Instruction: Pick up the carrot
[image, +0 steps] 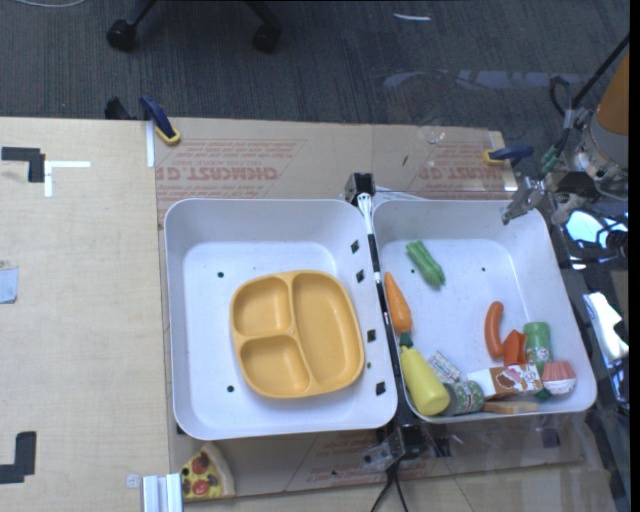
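The carrot (398, 303) is a small orange toy with its tip pointing toward the far side. It lies in the right bin (470, 225), close against that bin's left wall. Just below it lies a yellow bottle (423, 385). My gripper (541, 195) hangs at the bin's far right corner, over the rim and well away from the carrot. Nothing shows in its grasp.
The right bin also holds a green vegetable (427, 262), a red sausage (493, 328), a green can (537, 341) and several small packets along the near wall. A yellow divided plate (297, 331) lies in the left bin (190, 300). A toy pizza slice (203, 474) lies outside by the front edge.
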